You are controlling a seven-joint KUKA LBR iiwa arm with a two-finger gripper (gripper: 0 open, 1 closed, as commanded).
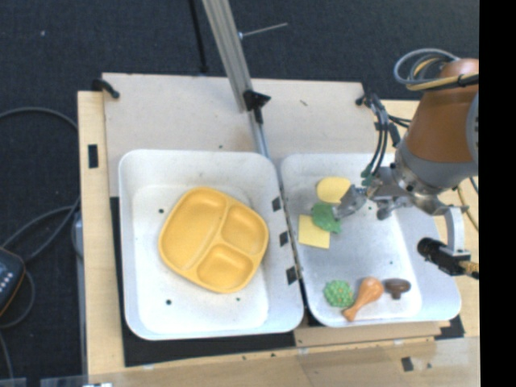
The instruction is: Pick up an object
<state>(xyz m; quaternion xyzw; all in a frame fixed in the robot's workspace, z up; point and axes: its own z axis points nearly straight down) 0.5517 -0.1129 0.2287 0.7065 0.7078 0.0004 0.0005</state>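
Drumstick (363, 296) lies low (right bin (427, 309)); gripper (348, 208) touches green piece (326, 217), grasp unclear.

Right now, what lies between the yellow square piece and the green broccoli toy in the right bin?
In the camera view, only bare white bin floor lies between the yellow square and the broccoli.

A yellow compartment tray (214, 238) lay in the left white bin (137, 176). Behind the bins, a slanted aluminium rail (228, 43) rose from the far side of the wooden bench (169, 107). Black cables (32, 216) trailed over dark carpet (64, 31) at left.
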